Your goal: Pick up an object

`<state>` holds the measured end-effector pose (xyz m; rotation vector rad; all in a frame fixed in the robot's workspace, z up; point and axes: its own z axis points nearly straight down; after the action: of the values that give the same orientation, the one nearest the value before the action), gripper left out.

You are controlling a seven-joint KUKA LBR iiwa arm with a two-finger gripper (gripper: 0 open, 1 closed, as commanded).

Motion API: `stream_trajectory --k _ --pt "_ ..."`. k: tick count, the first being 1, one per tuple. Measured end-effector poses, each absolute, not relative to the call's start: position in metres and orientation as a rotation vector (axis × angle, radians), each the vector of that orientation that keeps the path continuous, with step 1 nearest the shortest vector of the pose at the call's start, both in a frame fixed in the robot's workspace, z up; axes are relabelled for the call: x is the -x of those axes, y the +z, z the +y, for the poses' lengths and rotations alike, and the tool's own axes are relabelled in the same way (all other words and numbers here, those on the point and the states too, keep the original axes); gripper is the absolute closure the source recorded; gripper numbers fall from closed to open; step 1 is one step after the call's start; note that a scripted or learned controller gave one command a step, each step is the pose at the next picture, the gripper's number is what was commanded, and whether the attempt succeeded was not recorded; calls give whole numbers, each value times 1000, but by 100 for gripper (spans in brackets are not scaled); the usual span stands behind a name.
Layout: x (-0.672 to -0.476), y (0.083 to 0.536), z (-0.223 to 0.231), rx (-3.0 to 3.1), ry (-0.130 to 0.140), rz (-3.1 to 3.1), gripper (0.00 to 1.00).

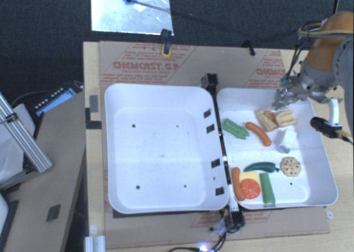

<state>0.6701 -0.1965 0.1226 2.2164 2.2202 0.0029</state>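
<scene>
Jaws [283, 99] state unclear, hanging just above bread pcs [278, 118] in rt bin [321, 187].

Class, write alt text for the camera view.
A grey robot arm's gripper hovers over the right white bin, which holds toy food: sausage, cookie, tomato. The left bin sits beside it.

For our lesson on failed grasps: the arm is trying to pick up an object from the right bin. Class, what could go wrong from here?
1. The gripper hovers by the far rim of the right bin; it might strike that rim.
2. The bread pieces and orange sausage lie close together, so a grasp may nudge one aside.
3. The round cookie lies flat, so fingers may slide off.
</scene>
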Motion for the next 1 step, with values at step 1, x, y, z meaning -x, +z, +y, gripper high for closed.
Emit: stream_trajectory --k 1 --pt "-670 217 -191 -2212 6 2221 100"
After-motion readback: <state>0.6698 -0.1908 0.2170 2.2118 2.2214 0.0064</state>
